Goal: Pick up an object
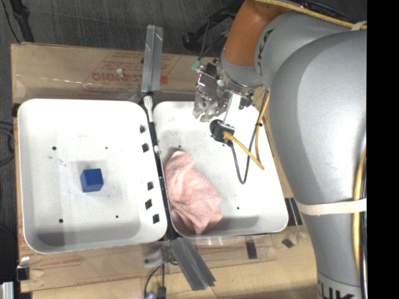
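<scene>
A small blue cube (pixel 91 179) lies in the left bin (pixel 37 167), left of its middle. A crumpled pink cloth (pixel 191 193) rests in the right bin (pixel 262 210), against its left wall and reaching toward the front. My gripper (pixel 206 112) hangs over the far edge of the right bin, well above and behind the cloth, with nothing seen between its fingers. The grey arm with its orange band comes in from the upper right.
A yellow and black cable (pixel 243 151) loops down from the wrist over the right bin's middle. A grey divider strip (pixel 151 61) runs between the bins at the back. Cardboard (pixel 81 67) lines the bench behind the bins.
</scene>
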Robot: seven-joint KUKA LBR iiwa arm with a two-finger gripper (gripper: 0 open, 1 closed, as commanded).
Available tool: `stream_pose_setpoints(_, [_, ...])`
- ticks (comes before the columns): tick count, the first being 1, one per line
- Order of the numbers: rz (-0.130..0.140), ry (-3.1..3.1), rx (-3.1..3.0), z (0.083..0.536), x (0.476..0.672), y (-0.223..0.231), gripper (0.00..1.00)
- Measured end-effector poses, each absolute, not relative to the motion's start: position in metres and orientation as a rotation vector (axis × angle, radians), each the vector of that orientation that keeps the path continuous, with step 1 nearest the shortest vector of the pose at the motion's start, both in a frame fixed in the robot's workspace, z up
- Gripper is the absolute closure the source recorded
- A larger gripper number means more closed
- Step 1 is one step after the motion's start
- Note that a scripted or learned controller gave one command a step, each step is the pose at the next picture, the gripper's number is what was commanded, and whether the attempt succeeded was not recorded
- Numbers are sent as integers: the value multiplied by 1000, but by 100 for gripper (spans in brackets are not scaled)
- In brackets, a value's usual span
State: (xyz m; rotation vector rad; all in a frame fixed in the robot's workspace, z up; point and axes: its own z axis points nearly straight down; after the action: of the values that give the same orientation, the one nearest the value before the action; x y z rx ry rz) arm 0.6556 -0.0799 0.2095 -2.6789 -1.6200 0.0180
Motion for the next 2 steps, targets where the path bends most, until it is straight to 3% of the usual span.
stream_pose_setpoints(1, [23,-1627,-2672,219,655,-79,100])
stream_pose_setpoints(2, [9,-1532,-2737,195,656,-68,100])
